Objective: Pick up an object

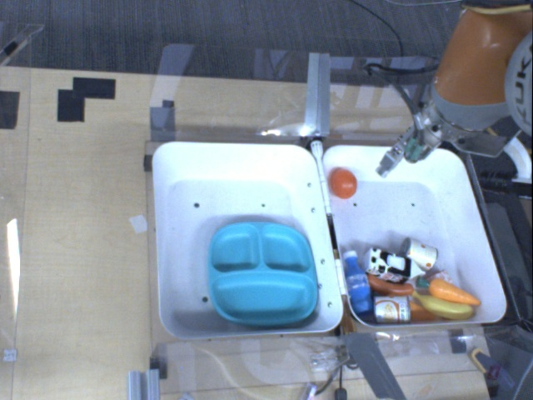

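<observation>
The bench [75, 223] is carrying two white bins side by side. The left bin [179, 223] is holding a blue divided plate [262, 272], lying flat toward its near right part. The right bin [454, 215] is holding the rest: an orange ball [342, 182] is sitting alone near its far left corner, just beside the wall between the bins, and a heap is lying along the near edge. In that heap a blue bottle [357, 282] is lying by the left wall, a black-and-white toy [387, 263] is resting just right of it, a carrot [450, 291] is lying over a banana [441, 308], and a small can [391, 310] is lying in front. The arm [479, 57] is reaching in from the right, its orange band bulking above the far right corner, the wrist slanting down and leftward. The gripper [391, 162] is hanging above the bin's far part, near the ball but apart from it and well apart from the heap; whether the claw is apart or together, I cannot tell.
</observation>
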You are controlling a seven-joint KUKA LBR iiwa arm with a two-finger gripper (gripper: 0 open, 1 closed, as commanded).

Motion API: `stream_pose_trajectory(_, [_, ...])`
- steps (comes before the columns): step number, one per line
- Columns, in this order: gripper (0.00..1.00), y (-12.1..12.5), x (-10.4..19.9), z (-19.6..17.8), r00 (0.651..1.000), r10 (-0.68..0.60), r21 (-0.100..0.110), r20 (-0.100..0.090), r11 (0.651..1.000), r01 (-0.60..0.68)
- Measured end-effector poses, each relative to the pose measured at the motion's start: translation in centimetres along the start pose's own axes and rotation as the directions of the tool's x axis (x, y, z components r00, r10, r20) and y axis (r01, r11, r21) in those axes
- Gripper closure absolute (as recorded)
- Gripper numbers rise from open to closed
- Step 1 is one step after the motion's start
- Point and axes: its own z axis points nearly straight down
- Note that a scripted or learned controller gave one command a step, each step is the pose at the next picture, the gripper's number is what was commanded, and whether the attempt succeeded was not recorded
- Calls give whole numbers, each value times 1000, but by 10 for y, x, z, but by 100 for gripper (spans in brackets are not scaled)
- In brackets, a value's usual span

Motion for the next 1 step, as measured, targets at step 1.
stream_pose_trajectory(1, [100, 2, 0, -13, 1000, -3, -6, 6, 1000, 4])
